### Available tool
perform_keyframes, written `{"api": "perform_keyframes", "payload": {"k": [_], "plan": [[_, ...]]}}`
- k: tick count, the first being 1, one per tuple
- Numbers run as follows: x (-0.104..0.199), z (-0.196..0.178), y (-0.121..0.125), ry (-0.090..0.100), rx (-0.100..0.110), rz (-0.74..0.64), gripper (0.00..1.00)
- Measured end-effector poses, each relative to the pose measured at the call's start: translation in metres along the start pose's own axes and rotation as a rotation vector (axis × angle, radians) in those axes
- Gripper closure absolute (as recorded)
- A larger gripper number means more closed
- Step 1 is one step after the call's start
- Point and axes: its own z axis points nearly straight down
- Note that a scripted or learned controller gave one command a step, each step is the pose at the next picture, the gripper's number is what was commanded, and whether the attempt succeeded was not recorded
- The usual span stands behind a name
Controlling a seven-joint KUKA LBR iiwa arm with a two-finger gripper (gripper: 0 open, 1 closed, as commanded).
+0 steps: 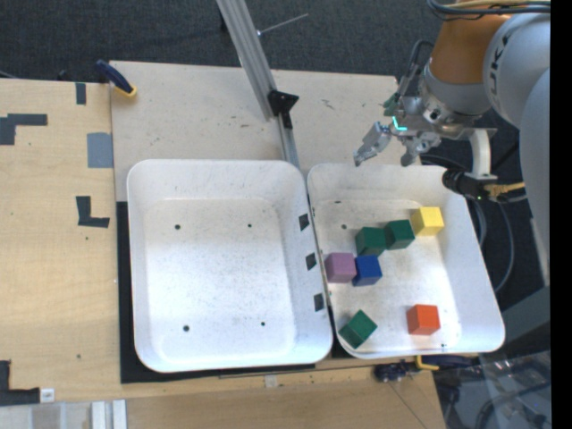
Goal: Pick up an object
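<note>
We see pincer point(390, 147), fingers apart, gripping nothing, above far rim of right bin point(465, 231); seven cubes inside.

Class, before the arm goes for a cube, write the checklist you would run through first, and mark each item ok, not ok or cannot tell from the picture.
1. Pincer carries nothing: ok, fingers spread with nothing between them.
2. Pincer above a cube: not ok, it hangs over the right bin's far rim.
3. A cube with free sides: ok, the orange cube stands apart.
4. Crowded cubes flagged: ok, the purple cube and blue cube touch.
5. Yellow cube clear of the wall: cannot tell.
</note>
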Motion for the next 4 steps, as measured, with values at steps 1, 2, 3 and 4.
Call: {"api": "perform_keyframes", "payload": {"k": [1,2,3,4], "plan": [[0.0,-0.003,0.001,-0.002,-0.004,-0.001,0.0],[0.003,0.054,-0.01,-0.001,0.001,-0.001,0.0],[0.007,0.098,-0.009,-0.001,0.001,-0.002,0.0],[0.009,0.149,-0.01,-0.002,0.0,-0.001,0.0]]}}
